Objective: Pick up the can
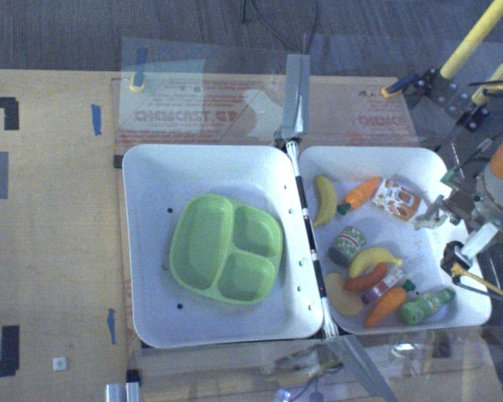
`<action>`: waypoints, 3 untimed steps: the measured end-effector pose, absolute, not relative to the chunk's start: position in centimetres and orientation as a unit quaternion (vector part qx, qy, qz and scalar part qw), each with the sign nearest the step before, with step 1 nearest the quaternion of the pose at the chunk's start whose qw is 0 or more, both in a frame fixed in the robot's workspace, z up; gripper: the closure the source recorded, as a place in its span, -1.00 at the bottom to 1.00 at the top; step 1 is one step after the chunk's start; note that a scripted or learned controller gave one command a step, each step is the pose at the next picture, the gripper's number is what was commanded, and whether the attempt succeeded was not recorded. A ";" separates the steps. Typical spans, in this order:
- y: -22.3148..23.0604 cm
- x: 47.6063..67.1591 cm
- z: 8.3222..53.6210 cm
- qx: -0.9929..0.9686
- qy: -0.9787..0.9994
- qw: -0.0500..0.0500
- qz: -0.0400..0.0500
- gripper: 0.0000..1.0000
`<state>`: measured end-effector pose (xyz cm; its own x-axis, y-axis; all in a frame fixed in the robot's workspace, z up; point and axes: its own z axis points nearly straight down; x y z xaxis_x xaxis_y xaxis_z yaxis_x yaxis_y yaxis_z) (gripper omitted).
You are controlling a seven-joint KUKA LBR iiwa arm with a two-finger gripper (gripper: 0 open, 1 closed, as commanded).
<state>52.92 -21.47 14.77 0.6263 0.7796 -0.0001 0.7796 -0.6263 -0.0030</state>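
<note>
Crowding the can [349, 243], banana [374, 260], carrot [384, 306], gripper [436, 213] apart at right, state unclear.

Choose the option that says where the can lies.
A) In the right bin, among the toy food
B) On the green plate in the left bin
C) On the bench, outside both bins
A: the can sits in the right bin, next to a banana, well apart from the green plate in the left bin.

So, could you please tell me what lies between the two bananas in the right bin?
The can sits between them, seen in the camera view.
</note>
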 end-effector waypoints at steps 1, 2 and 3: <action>-18.9 57.8 23.6 -0.915 -0.404 0.000 0.001 -1.00; -18.8 57.9 24.6 -0.914 -0.406 -0.001 0.001 1.00; -18.7 58.0 24.6 -0.914 -0.406 0.000 0.001 -1.00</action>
<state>57.96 -18.74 24.58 0.6705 0.7419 -0.0023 0.7419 -0.6705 -0.0002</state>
